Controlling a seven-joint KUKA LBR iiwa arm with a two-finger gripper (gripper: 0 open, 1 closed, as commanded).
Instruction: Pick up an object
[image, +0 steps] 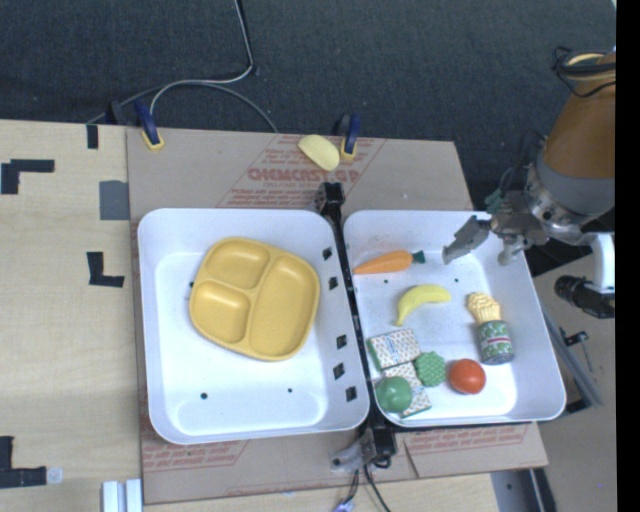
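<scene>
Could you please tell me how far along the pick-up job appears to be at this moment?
Nothing looks picked yet: the carrot, banana and tomato all lie in the right bin. In hand: the gripper hangs open above that bin's upper right, holding nothing. Left: descend, close on an object, lift.

Light wooden tabletop (60, 330) with black tape marks (100, 270), brown cardboard sheet (400, 170) printed in red lettering laid over it, blue clamps (150, 128) at its far edge, dark blue-grey carpeted floor (400, 60) beyond, a thin pale cable (215, 85) trailing across it, even lighting
</scene>
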